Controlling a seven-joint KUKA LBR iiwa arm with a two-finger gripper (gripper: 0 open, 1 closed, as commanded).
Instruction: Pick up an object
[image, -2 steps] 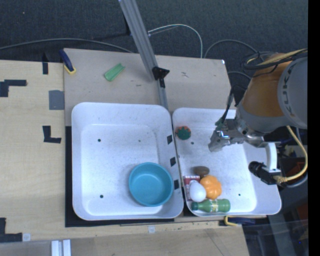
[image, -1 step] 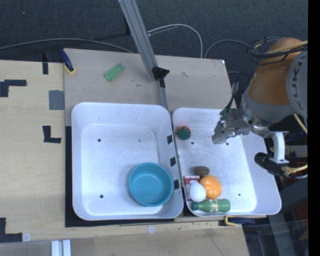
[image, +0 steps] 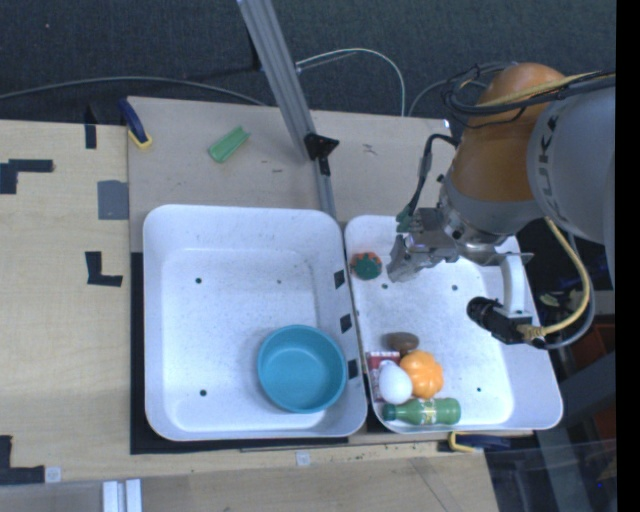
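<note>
Green and red, a small round object (image: 367, 265) is seen in the right bin (image: 520, 400), close to that bin's upper left corner and just beside its left wall. The jaws (image: 403, 262) are found just to the right of this object, hanging over the bin floor beneath the grey arm (image: 575, 150) and its orange band (image: 500, 150); whether they are spread or pressed together cannot be told, and nothing is seen held between them. Toward the near end of the same bin a cluster is gathered: a brown oval piece (image: 403, 342), an orange fruit (image: 422, 373), a white egg (image: 395, 384) touching the fruit, a red-and-white item (image: 379, 357) at the egg's upper left, and a green bottle (image: 425, 411) lying on its side along the near wall. In the left bin (image: 200, 250) a blue bowl (image: 301, 367) is set upright near the lower right corner. On the tabletop (image: 60, 300) beyond the bins a green block (image: 228, 144) is lying.
</note>
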